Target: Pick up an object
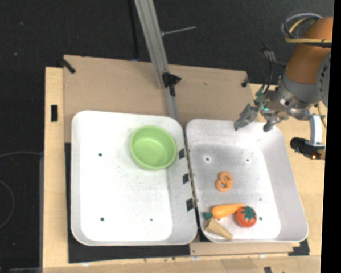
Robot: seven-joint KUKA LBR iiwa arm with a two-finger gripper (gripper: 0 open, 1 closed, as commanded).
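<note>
Over the far corner of the shallow white right-hand bin [293,185], the grey two-finger gripper [254,121] hangs with fingers apart and apparently empty, well away from the small orange pretzel-shaped toy [224,181], presumably awaiting its descent.

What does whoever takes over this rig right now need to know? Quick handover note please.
Gripper: open, holding nothing, above the far right corner of the right bin.
Right bin: orange pretzel mid-bin; carrot, tomato and a tan cone-shaped piece clustered at the near edge.
Left bin: green bowl near its far right corner.
Done: nothing picked.
Left: choose an object, descend, grasp, lift. The pretzel looks the most isolated.
</note>
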